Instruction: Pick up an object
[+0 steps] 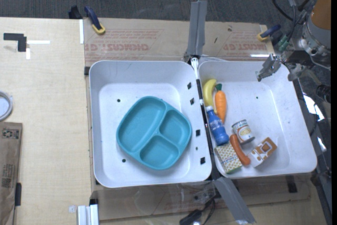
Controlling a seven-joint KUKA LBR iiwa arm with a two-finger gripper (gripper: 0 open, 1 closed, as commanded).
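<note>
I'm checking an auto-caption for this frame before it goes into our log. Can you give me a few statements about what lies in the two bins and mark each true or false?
1. The blue divided plate lies in the left bin. True.
2. The carrot lies beside the banana in the right bin. True.
3. The blue bottle stands on the divided plate. False: it lies in the right bin, along the wall next to the left bin.
4. The gripper holds the small can. False: the gripper is over the right bin's far rim, apart from the can.
5. The sausage lies in the left bin. False: it is in the right bin, near the can.
</note>
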